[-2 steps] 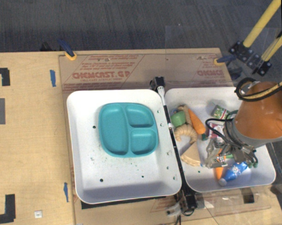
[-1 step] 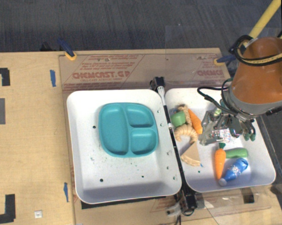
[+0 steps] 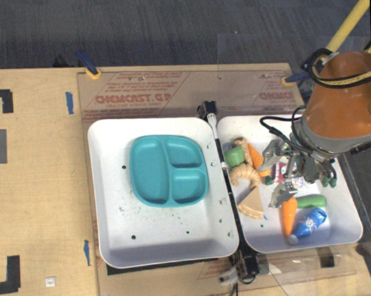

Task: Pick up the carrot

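2 carrots show in the right bin. 1 carrot lies in the near half of that bin, its thick end up toward the gripper and its tip pointing to the bin's front edge; it is just beside a blue packet on its right and just below a green vegetable. The other, smaller carrot lies farther back, slanted, between a green pepper-like piece and the gripper. Beside that piece sits a pale croissant-shaped toy, and nearer the front a tan wedge rests close to the bin's left wall.

The gripper hangs low over the middle of the right bin, its metal parts right above the thick end of the nearer carrot; whether it is spread or closed I cannot tell, and no object is seen held in it. The grey arm with its orange band reaches in from the right.

The left bin holds a teal divided plate with 3 compartments, set toward the back. Both bins sit on a cardboard sheet.
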`<state>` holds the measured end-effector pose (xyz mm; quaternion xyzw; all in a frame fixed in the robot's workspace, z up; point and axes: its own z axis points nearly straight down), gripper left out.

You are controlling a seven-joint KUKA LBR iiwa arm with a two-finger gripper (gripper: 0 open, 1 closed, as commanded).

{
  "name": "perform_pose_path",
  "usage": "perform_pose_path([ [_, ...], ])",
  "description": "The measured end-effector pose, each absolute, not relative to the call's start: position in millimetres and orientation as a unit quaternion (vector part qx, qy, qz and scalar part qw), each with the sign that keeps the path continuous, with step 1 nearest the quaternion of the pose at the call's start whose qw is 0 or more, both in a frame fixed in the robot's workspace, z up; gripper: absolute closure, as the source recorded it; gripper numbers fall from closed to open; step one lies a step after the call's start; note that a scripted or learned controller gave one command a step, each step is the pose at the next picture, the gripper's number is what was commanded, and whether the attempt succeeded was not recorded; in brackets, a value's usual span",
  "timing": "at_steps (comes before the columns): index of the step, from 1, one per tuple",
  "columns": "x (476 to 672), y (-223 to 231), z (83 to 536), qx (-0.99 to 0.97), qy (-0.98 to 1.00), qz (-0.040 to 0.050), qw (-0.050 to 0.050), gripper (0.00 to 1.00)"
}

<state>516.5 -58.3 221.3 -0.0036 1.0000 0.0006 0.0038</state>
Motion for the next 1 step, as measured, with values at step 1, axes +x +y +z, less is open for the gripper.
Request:
perform_pose_path([
  [1, 557.1, -125.2, 101.0, -0.045, 0.999, 0.0009, -0.002, 0.00],
])
